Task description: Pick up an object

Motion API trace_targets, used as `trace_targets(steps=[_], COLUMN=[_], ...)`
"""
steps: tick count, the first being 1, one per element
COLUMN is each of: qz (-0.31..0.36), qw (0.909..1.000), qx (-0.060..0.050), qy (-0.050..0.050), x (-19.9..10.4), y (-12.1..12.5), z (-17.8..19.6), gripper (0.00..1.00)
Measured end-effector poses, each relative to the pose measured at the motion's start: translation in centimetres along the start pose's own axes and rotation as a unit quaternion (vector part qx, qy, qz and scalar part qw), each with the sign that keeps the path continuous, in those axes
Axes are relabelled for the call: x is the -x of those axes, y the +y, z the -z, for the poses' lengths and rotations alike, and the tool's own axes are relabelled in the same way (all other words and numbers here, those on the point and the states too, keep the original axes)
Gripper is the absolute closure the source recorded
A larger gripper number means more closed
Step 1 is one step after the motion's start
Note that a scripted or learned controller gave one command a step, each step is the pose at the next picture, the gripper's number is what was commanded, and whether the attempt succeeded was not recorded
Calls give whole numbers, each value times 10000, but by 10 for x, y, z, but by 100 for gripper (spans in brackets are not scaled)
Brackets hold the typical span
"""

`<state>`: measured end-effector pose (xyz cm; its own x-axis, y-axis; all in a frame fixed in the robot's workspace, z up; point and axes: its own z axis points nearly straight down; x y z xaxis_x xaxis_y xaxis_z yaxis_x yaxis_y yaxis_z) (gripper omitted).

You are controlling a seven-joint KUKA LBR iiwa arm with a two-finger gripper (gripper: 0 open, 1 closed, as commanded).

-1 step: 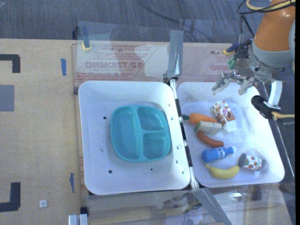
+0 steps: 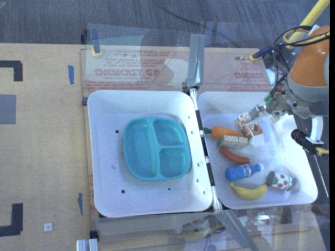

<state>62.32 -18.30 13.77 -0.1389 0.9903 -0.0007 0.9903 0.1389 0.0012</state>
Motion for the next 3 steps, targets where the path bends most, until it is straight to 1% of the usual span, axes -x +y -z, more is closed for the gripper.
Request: trace_targets(steps=[1,2,3], qz=[569,562,430], qw=[9984,9984,9991], qx=[14,31,1], qy=[-5,-8,-1], x=[-24,-23,-71], y=[7,8,43], z=[-50,-40,58], gripper=[0,100,100])
